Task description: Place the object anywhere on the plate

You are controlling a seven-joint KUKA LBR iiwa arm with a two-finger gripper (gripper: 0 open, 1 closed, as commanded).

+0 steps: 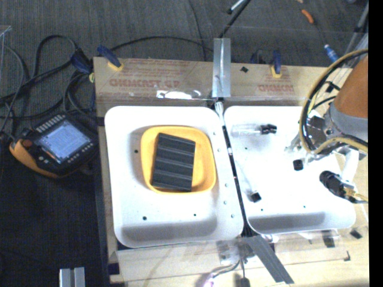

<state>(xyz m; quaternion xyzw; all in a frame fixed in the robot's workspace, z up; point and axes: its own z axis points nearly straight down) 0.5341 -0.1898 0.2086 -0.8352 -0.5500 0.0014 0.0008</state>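
Note:
A yellow plate (145, 154) sits in the left bin (122, 208). A dark ribbed rectangular block (174, 161) lies flat on the plate, roughly in its middle. My gripper (330, 155) hangs over the right side of the right bin (281, 215), far from the plate and block. Cables and the wrist hide much of it. Nothing shows held beneath it.
In the right bin lie a clear tube with a black cap (254, 129) near the back, a small black cube (297, 164) close to the gripper, and a small black piece (254, 196) near the left wall. A teach pendant (58, 145) rests left of the bench.

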